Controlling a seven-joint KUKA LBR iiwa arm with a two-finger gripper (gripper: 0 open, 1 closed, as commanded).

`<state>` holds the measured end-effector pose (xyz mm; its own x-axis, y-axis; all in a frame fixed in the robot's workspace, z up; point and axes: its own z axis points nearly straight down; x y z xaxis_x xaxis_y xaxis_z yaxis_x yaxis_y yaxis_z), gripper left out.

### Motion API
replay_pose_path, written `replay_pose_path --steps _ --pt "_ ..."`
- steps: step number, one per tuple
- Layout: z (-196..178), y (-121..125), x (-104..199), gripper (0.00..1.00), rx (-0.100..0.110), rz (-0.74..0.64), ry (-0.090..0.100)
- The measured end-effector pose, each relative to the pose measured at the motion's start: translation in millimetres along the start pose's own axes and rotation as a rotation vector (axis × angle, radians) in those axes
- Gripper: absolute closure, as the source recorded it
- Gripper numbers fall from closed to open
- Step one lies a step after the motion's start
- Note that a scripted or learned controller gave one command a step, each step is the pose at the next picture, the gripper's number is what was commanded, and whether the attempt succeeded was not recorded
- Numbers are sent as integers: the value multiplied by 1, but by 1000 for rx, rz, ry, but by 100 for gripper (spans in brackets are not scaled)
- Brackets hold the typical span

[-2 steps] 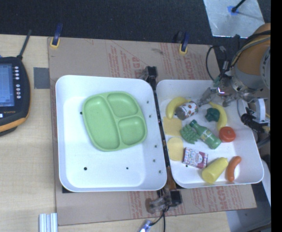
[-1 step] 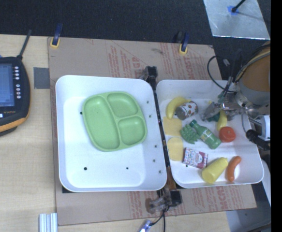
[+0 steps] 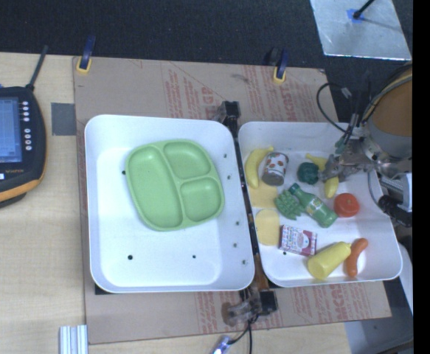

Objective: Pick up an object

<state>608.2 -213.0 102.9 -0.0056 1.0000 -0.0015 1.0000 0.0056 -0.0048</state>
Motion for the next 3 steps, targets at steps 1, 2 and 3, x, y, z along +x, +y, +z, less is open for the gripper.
replay_pose_path --steps 1,2,3 --pt "-37 5 41 100 -4 -1 1" --pt "-26 15 88 100 -2 -1 1" --pt "-90 -17 166 100 -1 -3 1"
